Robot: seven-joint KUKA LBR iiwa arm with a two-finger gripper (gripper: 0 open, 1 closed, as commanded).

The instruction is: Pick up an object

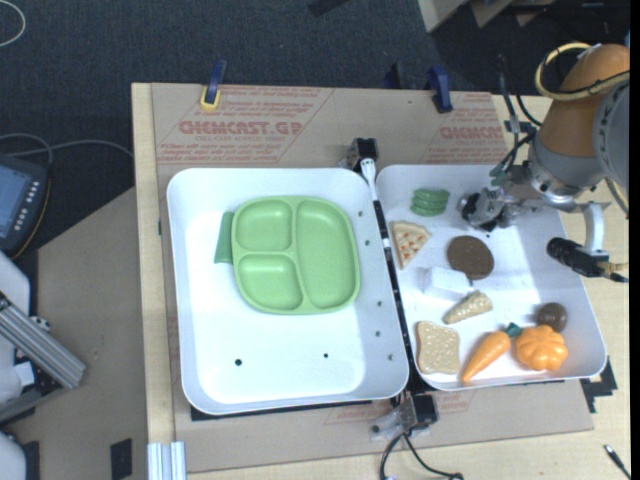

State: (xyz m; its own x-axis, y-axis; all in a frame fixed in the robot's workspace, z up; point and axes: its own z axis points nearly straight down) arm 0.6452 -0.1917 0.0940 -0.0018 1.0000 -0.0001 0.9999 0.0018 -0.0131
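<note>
Right of centre, our gripper [480, 211] hovers just above the brown disc [469, 255]; we cannot tell its state.

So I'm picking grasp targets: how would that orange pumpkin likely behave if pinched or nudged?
The pumpkin looks rounded and ribbed, so fingers may slip off. It probably rolls if nudged. It sits close beside the carrot, which may hamper a grasp.

Two white bins [200, 268], one green tray [296, 253], nine toy foods [541, 347]
</note>
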